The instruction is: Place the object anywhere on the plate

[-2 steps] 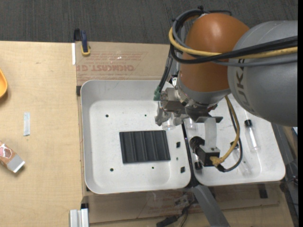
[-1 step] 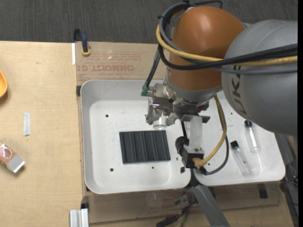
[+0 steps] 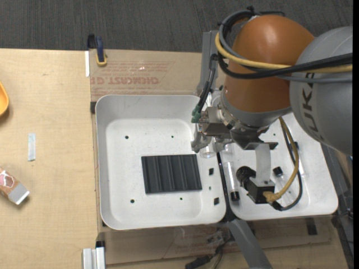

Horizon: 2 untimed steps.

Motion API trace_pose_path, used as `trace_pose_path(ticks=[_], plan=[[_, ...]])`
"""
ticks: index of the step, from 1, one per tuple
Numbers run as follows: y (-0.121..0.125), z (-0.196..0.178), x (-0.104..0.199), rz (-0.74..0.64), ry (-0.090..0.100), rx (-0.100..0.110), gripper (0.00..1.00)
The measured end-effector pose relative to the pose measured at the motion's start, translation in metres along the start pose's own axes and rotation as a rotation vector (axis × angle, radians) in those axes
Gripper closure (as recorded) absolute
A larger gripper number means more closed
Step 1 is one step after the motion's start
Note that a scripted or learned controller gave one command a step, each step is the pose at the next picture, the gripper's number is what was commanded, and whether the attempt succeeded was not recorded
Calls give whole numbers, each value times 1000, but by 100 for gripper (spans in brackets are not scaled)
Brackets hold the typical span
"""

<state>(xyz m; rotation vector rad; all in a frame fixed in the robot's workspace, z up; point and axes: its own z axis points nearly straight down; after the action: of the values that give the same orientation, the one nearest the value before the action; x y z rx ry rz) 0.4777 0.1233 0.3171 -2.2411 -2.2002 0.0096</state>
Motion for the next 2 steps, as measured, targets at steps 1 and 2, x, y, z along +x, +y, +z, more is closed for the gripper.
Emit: trace_pose_path(ticks=[1,2], plan=[[7,4,38,-66,0,-2,100],[0,23,22,-105,0,0,100]])
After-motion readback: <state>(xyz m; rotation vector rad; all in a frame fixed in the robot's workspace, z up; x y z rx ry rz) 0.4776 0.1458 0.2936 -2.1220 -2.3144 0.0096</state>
